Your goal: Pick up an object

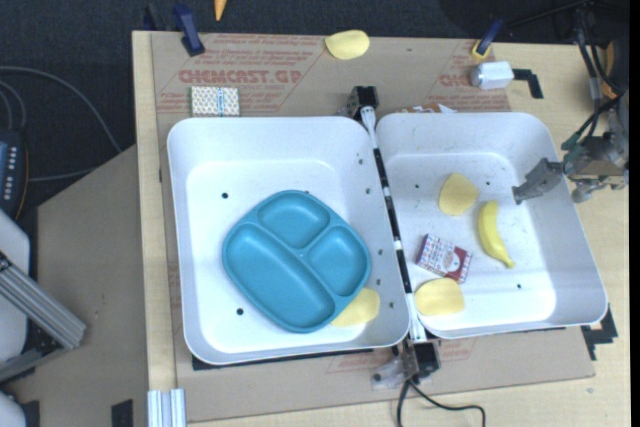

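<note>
Camera view: gripper (pixel 532 185) at three o'clock over right bin (pixel 560 295), apparently spread, near banana (pixel 493 233).

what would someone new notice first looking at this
The big blue divided plate in the left bin grabs the eye first. Next come the yellow pieces in the right bin, a banana among them, with the gripper at that bin's right rim.
</note>
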Robot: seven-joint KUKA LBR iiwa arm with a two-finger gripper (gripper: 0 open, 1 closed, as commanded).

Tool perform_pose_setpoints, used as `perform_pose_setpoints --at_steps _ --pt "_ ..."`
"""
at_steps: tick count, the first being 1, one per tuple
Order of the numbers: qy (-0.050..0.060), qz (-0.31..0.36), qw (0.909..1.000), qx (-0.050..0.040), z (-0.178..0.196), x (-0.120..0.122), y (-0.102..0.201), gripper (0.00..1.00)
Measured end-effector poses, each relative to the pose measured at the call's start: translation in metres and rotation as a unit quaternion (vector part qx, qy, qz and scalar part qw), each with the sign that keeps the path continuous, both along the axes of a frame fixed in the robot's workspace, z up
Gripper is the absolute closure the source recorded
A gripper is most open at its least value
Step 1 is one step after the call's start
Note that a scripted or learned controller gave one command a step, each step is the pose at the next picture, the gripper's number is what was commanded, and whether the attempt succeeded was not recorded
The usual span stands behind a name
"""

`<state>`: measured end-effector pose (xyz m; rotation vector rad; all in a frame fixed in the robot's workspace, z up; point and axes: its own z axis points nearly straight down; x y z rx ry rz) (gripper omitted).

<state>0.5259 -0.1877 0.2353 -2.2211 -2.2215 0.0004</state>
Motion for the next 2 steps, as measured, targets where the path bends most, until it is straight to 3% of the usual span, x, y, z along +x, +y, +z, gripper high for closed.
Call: perform_pose_setpoints --at_steps 1,2 --pt "0.002 0.0 1.0 0.0009 -0.087 0.027 0.005 0.0" --pt "0.001 0.0 1.0 0.0008 -0.152 0.019 0.025 0.0"
